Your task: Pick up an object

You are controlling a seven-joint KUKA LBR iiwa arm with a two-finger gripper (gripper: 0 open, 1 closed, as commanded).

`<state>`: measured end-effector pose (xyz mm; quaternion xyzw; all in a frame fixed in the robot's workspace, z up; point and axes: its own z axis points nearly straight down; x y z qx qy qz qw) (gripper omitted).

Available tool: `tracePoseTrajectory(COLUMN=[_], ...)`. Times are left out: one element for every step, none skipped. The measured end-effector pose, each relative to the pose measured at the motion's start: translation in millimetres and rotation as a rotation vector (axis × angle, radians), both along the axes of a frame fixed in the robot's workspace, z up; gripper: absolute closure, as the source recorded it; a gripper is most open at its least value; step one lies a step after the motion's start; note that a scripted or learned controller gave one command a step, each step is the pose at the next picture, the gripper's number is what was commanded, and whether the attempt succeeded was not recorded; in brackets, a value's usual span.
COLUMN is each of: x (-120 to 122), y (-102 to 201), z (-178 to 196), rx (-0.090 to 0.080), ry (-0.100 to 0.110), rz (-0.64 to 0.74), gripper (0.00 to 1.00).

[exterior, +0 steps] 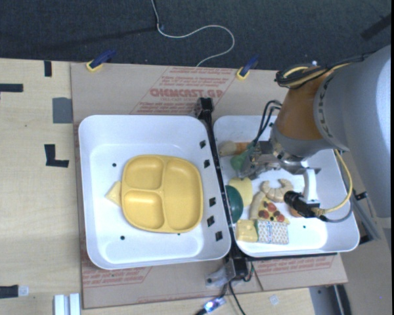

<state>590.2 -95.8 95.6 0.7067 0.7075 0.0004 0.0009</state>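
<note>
End effector (249, 161) sits low in the right bin (335, 241), above the clutter of small objects (266, 209); its opening cannot be determined. Left bin (98, 149) contains a yellow divided plate (163, 193).

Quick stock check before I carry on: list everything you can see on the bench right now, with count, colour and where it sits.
bins: two, white, side by side on the cardboard sheet.
divided plate: one, yellow, three compartments, middle of the left bin.
small toy items: a cluster, mixed colours, in the right bin; exact count unclear.
round green item: one, dark green, at the right bin's left wall.
cable: one, white, on the dark surface beyond the bench.
clips: two, blue and yellow, on the cardboard's far edge.
arm: one, grey with orange band, over the right bin.
claw: one, low in the right bin's far left part.
</note>
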Motion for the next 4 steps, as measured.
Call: tracePoseTrajectory(x=[7,11,11,-14], y=[-1,-4,-4,35], z=[62,105,130,136], rx=[0.000,0.000,0.001,0.002], ry=[-0.003,-0.002,0.000,0.004], rz=[0.001,0.000,0.001,0.003], gripper=[1.00,1.00,1.00,1.00])
